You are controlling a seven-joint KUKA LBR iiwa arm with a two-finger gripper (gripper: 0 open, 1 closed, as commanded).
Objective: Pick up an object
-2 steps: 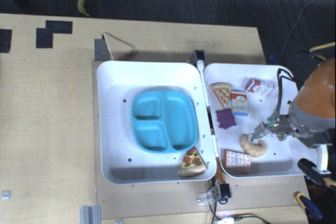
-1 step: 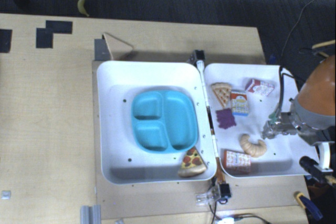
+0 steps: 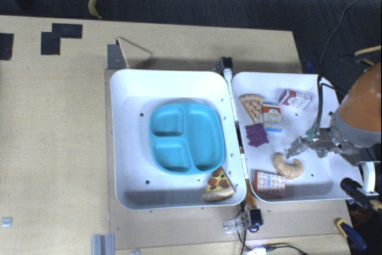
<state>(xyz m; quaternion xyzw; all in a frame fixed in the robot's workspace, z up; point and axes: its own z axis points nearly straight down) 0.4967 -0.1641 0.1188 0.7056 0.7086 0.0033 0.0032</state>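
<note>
Presently listed: croissant (image 3: 288, 165), right bin (image 3: 325, 83), at 6 o'clock of its floor, just left of the box (image 3: 270, 181) corner. Crescent form; long axis runs roughly 10 to 4 o'clock, horns curling up toward 12. Judged a light toy, firm-skinned, ridged, not fragile; best taken across the thick middle, where the curve is widest.

Gripper (image 3: 296, 148): hangs at 1 o'clock of the croissant, just above its upper horn; whether spread or pressed together cannot be told.

Neighbours: purple piece (image 3: 256, 135) at 10 o'clock, carton (image 3: 272, 117) at 11, pizza slice (image 3: 252, 107) beyond. Left bin (image 3: 128, 128): blue tray (image 3: 186, 137), second slice (image 3: 218, 184).
</note>
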